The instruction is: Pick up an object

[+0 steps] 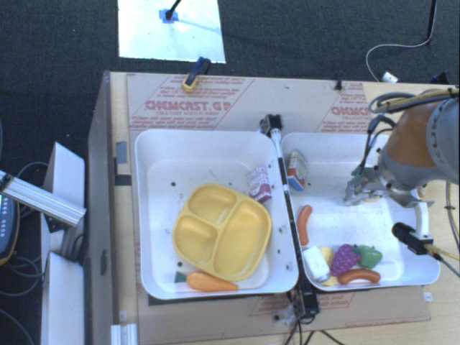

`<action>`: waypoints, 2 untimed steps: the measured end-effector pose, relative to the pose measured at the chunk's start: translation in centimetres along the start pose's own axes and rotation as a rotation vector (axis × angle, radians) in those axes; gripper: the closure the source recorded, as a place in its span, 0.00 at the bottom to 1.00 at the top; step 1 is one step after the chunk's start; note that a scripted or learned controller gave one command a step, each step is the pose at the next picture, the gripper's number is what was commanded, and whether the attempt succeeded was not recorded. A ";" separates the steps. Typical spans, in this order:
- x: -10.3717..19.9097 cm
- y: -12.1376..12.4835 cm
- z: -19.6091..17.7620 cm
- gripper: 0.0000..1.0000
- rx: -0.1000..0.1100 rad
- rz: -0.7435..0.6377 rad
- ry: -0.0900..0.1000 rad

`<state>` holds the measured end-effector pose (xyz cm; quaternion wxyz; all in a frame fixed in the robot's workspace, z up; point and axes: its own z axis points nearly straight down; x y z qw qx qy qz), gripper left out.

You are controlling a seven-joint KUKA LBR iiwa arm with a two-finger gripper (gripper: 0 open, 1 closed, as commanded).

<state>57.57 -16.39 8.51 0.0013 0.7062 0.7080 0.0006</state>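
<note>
Claw (357,192) sits low over bare floor of the right bin (327,149), toward its 3 o'clock wall; from where I stand its tips read as drawn close together with nothing between them, though the view is small and I log that with low confidence. Candidate objects lie apart from it: the purple grapes (345,258), green piece (370,254) and sausage (359,276) crowd at 6 o'clock of the bin, a second sausage (305,223) at 8 o'clock, a small carton (295,171) at 10 o'clock. Risks as I judge them: a descent here closes on plain floor and yields an empty grasp; in the 6 o'clock cluster items touch, so tips may wedge two together or nudge one aside; the carton hugs the wall, leaving little room for one finger.
</note>
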 end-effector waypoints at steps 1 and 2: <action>0.0 0.0 0.0 0.00 0.000 0.000 0.000; -1.9 5.4 0.0 0.00 -0.001 -0.002 0.000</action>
